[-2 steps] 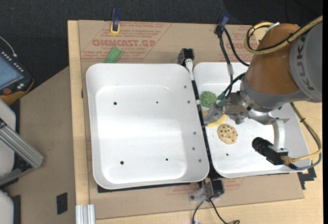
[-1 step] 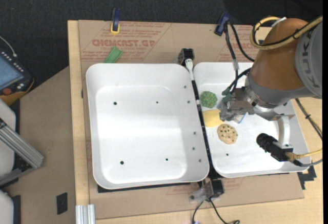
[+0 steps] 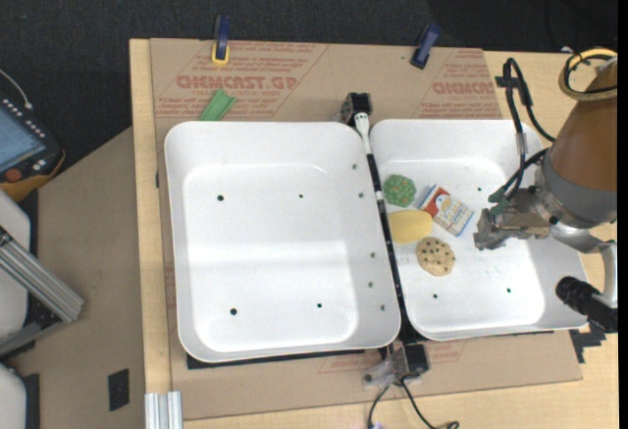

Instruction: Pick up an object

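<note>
In the right bin (image 3: 471,304) lie a green leafy ball (image 3: 398,188), a small red, white and blue box (image 3: 447,209), a yellow wedge (image 3: 409,225) and a round chocolate-chip cookie (image 3: 436,256). They cluster near the bin's left wall. My gripper (image 3: 494,230) hangs over the same bin, just right of the small box and up and right of the cookie. Nothing shows between its fingers. The grey and orange arm (image 3: 587,157) comes in from the right and covers part of the bin's right side.
The left bin (image 3: 196,221) sits beside the right one on the cardboard-covered bench. A green strip (image 3: 216,105) lies on the cardboard behind the left bin. Clamps (image 3: 221,39) hold the back edge. A black cable (image 3: 515,98) runs by the arm.
</note>
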`<state>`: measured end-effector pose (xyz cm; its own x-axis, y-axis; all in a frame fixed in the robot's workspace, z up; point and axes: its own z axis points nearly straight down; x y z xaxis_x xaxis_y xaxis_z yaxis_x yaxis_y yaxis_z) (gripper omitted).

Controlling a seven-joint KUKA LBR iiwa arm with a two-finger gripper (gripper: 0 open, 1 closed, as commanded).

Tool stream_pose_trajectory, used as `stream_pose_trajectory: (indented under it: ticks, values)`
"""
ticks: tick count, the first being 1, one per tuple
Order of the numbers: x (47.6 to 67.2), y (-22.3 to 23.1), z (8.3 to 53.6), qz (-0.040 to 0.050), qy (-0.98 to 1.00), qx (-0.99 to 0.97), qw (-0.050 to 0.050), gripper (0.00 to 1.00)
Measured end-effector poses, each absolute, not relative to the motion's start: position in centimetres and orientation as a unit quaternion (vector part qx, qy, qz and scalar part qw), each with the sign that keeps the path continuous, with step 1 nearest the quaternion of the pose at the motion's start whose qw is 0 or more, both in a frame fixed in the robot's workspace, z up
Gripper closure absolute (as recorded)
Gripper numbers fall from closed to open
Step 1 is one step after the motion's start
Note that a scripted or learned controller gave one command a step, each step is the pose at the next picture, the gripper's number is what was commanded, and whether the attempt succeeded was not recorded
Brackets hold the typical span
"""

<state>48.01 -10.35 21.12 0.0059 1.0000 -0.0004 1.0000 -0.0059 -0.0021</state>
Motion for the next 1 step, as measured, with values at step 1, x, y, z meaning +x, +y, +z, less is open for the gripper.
stream_pose_trajectory:
  ticks: [1]
  values:
    - [48.04,-0.39,27.36,-0.0034,-0.711,-0.703,-0.002,1.0]
